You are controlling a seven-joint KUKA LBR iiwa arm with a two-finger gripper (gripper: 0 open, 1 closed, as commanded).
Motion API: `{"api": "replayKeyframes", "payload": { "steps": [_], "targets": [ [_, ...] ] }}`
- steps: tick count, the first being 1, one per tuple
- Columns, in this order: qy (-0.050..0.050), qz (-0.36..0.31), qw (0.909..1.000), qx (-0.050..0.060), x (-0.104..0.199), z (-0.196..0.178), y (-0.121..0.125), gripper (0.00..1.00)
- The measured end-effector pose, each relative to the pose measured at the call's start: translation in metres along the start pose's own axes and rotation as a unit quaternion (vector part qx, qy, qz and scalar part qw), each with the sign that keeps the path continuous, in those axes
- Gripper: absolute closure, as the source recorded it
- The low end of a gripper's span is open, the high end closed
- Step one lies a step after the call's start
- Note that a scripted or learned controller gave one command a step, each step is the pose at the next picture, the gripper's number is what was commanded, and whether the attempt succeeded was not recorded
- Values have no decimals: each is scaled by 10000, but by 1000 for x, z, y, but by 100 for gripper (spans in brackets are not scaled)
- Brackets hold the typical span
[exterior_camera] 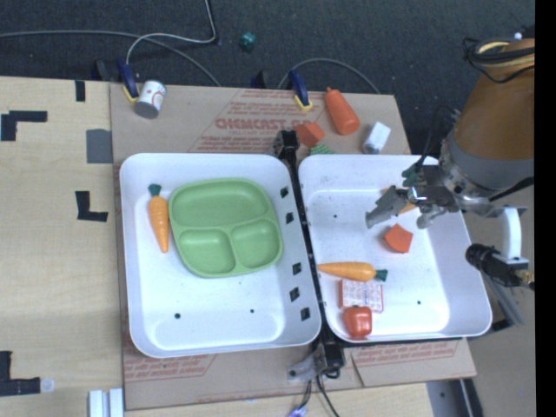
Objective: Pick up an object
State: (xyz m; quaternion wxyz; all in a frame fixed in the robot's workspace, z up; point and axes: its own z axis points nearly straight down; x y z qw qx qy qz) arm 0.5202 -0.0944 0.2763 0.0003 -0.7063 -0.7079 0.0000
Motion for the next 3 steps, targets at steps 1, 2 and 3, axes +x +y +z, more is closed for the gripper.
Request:
{"api": "replayKeyframes", "payload": {
  "steps": [1,2,3],
  "targets": [
    [5,8,10000,21,-8,159,-10,0],
    [-3,-3,10000,-68,-45,187,18,0],
    [-21,2,10000,-49,-47,179,17,100]
  ]
}}
